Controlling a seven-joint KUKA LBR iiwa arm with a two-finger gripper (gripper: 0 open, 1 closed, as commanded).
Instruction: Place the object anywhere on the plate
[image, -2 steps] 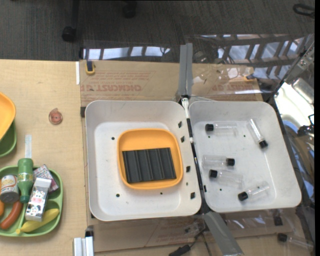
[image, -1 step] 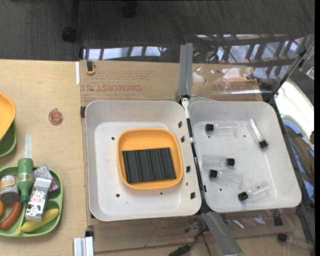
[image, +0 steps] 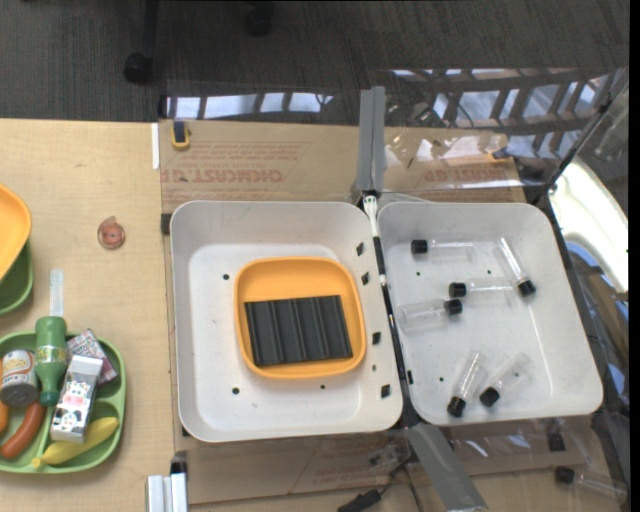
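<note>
The clear tubes (image: 470, 291) with black caps lie in my right bin (image: 570, 330), some close together. They are round and slick, so one could roll or slip away. The orange plate (image: 298, 275) with its dark ribbed mat (image: 300, 331) sits in the left bin (image: 200, 330). I cannot tell how my jaws stand.

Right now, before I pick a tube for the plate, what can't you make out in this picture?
- Tubes in the right bin: clear bodies fade into the white floor, so their exact outlines are hard to trace; the black caps show best.
- Whether the lower pair of tubes touch: too small to tell.
- The dark ribbed block on the plate: material unclear.
- Yellow dish at far left: cut off by the frame edge.
</note>
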